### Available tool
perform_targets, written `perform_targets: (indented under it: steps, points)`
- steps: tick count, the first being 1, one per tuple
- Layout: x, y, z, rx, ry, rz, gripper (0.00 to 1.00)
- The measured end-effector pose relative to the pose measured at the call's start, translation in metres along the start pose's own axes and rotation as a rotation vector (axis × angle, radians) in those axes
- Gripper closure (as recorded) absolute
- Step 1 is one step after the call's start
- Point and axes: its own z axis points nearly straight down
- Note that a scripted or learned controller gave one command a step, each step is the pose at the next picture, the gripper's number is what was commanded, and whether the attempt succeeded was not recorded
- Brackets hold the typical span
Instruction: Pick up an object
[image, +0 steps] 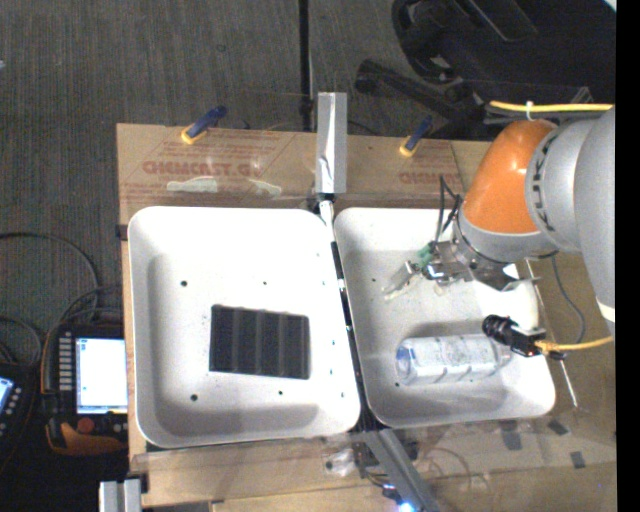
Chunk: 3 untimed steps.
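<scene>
Camera view, from the bench's near edge outward, with all positions referred to the right-hand shallow white plastic bin (372, 300). At the near end of this bin's floor lies the task's thing, a clear plastic bottle (447, 358) on its side, its length running across the bin; it is see-through with pale, crinkled-looking walls, the end toward the bin's left wall being rounded, and its far side sits close to a black cable fitting (507, 334) on the arm. Farther in, above the bin's middle, hangs the two-finger gripper (398, 283): slim pale fingers slant down and to the left, appear slightly parted, and have nothing between them. Behind it, over the bin's right rim, rises the grey arm with its orange band (510, 190). Left of the bin, touching it along the shared rim, stands the left-hand white bin (160, 240), bearing a dark ribbed rectangular panel (259, 342) on its floor.

Judgement: the step in hand is the approach. To do it well, the gripper should shift toward the bin's near end, centre over the bottle's mid-length, and turn so the fingers straddle its narrow width, not its length. A smooth round wall may roll or slip, so closing should be square and low on the body
</scene>
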Motion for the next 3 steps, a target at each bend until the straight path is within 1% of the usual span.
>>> perform_targets:
  steps: [1,2,3]
  points:
    - [0.017,0.036,-0.057,0.0,-0.001,-0.084,0.0]
    - [-0.107,0.012,-0.011,0.002,-0.005,0.008,0.0]
    - [-0.083,-0.054,-0.102,-0.001,-0.003,0.035,0.0]
